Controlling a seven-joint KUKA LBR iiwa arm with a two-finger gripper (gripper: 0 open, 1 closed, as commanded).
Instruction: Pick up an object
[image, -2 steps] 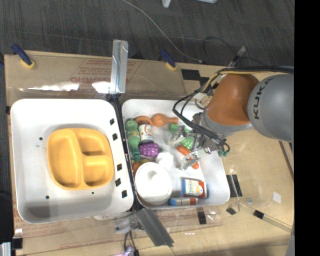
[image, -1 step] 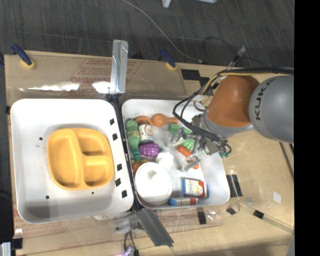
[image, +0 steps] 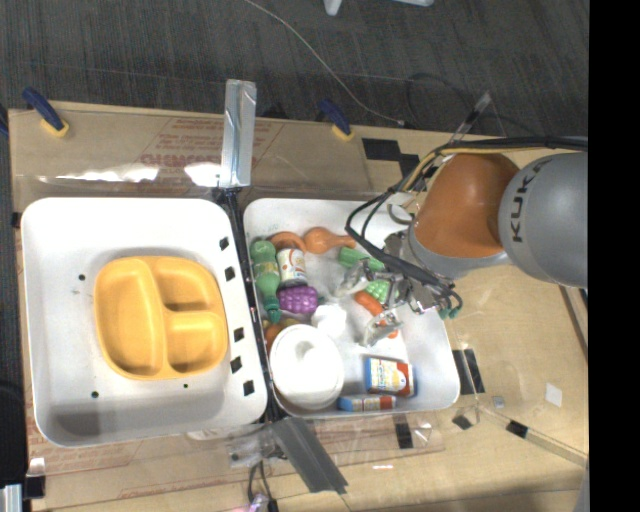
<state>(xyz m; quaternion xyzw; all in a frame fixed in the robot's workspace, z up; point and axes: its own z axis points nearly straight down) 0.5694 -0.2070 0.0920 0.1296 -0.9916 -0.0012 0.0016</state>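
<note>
— Toys (image: 297, 297) crowd the right bin (image: 440, 360), packed close; the left bin (image: 50, 300) holds just a yellow tray (image: 160, 312).

— And the gripper (image: 385, 305)?

— Down among them, near something orange (image: 370, 296). I can't tell how its fingers stand.

— Risk?

— Packed so tight, it could nudge neighbours, or close on nothing at all.

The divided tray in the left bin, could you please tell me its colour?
Yellow; the divided plastic tray shows clearly in the camera view.

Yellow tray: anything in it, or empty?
Empty. Yellow tray lies flat in the left bin; all its compartments show bare yellow.
</note>
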